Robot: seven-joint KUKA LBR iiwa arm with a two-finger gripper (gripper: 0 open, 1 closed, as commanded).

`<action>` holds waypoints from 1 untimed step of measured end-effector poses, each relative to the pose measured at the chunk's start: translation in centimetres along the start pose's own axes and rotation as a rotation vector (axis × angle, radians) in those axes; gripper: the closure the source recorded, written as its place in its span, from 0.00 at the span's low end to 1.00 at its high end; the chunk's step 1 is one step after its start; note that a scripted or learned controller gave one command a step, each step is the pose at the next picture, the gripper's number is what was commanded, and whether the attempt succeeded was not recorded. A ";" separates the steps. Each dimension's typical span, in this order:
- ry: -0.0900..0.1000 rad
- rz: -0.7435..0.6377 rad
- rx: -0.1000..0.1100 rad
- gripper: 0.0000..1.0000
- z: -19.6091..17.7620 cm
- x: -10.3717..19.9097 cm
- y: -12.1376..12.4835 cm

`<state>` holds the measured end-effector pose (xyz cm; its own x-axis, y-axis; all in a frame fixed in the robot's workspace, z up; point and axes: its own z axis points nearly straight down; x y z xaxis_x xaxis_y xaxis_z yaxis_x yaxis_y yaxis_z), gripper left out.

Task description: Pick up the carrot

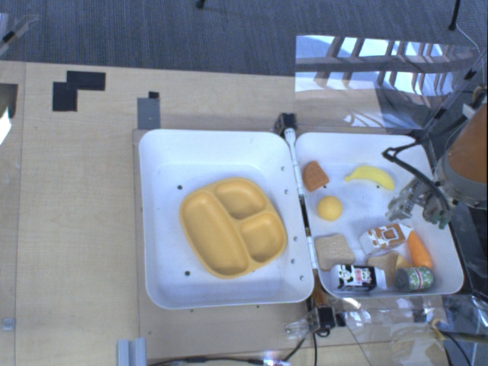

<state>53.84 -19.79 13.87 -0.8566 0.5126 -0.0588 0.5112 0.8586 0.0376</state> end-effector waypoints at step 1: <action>-0.013 0.004 -0.005 1.00 -1.2 -0.4 0.3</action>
<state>54.26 -19.73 15.12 -0.8538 0.5156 -0.0720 0.5139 0.8568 0.0426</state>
